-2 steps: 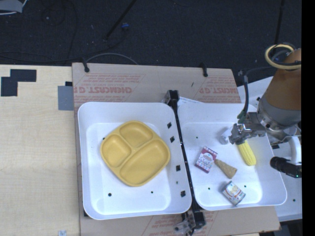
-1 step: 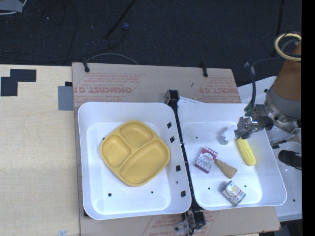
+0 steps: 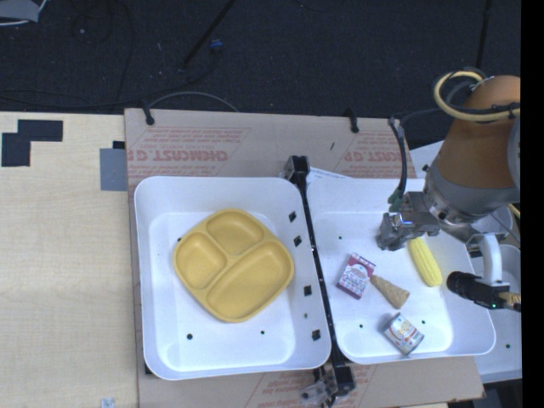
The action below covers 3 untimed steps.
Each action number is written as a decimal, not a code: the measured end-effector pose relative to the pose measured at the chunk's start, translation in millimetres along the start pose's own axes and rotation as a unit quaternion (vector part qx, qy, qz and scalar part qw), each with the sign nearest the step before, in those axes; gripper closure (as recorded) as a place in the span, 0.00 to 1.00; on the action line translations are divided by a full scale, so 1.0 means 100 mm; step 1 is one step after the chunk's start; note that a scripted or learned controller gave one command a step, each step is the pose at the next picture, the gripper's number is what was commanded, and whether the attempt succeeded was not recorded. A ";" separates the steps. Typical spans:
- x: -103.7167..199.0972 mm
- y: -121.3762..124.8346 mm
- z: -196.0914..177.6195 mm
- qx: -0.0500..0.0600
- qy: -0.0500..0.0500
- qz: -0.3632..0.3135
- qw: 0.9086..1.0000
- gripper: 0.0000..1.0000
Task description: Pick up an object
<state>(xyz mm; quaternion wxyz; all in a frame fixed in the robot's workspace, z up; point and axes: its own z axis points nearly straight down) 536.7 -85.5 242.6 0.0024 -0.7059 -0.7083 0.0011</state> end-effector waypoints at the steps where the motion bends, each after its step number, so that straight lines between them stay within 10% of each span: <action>1: 0.47 -0.12 0.12 0.000 0.000 0.000 1.000 1.00; 3: 1.49 -0.34 0.11 -0.001 -0.001 0.000 1.000 1.00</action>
